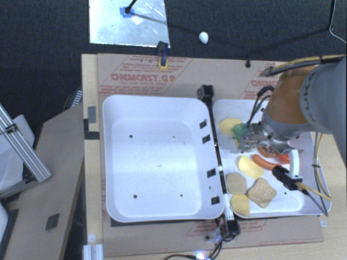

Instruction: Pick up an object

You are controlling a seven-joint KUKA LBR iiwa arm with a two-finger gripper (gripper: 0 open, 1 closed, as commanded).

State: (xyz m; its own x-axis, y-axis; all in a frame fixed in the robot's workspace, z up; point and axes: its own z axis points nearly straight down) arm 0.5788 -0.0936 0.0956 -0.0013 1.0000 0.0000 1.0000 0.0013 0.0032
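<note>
The right bin (303,202) holds several toy foods. A yellow-green piece (229,125) lies at its far left, with a small green piece (239,130) beside it. Nearer the front are a yellow oval (250,167), a red-orange sausage (270,157), a tan round piece (236,182), a tan cracker-like piece (261,192) and a yellow lump (241,204). My gripper (248,141) is down inside this bin, just right of the green piece and above the yellow oval. The grey wrist and orange band hide the bin's far right part.
The left white bin (116,145) lies beside the right one, with a black divider with clips (212,145) between them. A cable with a black plug (286,179) hangs off the wrist over the right bin. Cardboard borders both bins.
</note>
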